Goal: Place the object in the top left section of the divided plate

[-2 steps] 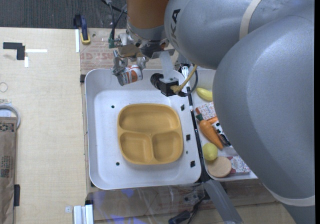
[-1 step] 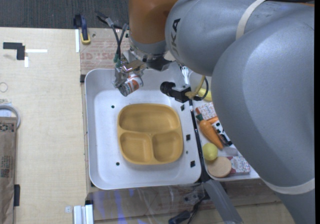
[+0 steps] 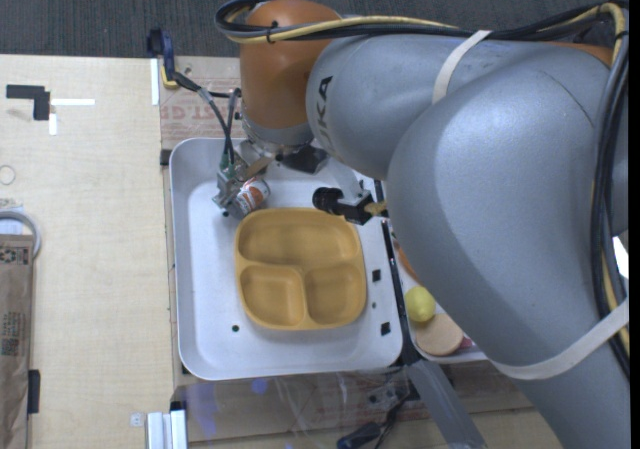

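A grey robot arm's gripper (image 3: 238, 189) hangs in the left white bin (image 3: 200, 327), just beside the yellow divided plate's (image 3: 300, 267) upper left rim, clenched on a small brownish object (image 3: 250, 196).

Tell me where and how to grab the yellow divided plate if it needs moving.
Grip the divided plate by its raised rim along the near edge, coming straight down from above. It lies flat in the white bin, the rim is its only graspable lip, and the gripper crowds its far corner.
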`<state>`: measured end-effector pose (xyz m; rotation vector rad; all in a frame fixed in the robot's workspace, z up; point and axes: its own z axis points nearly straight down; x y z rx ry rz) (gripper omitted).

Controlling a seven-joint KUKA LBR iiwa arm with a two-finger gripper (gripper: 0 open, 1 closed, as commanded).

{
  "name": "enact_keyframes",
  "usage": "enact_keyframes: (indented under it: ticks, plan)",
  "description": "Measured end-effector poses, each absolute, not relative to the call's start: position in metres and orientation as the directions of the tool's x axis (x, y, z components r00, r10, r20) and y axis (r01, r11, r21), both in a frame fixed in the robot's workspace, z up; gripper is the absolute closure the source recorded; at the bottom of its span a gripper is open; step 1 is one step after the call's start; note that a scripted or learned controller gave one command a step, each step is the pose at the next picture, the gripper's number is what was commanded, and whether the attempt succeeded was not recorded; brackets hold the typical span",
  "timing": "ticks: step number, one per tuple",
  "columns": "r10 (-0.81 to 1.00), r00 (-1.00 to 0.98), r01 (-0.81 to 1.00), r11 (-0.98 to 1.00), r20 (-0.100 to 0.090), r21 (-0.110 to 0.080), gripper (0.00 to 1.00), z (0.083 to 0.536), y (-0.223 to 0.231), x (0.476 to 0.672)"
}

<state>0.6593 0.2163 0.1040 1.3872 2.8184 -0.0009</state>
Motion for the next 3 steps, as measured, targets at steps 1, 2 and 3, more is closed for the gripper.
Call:
enact_keyframes:
  ticks: [1,2,3]
  plan:
    - [0.741,-0.672,0.741,0.672,-0.002,0.001,1.00,0.130,0.209,0.658]
    - [0.490,-0.872,0.490,0.872,-0.011,0.015,1.00,0.099,0.222,0.656]
    - [0.395,-0.919,0.395,0.919,-0.013,0.011,1.00,0.099,0.226,0.656]
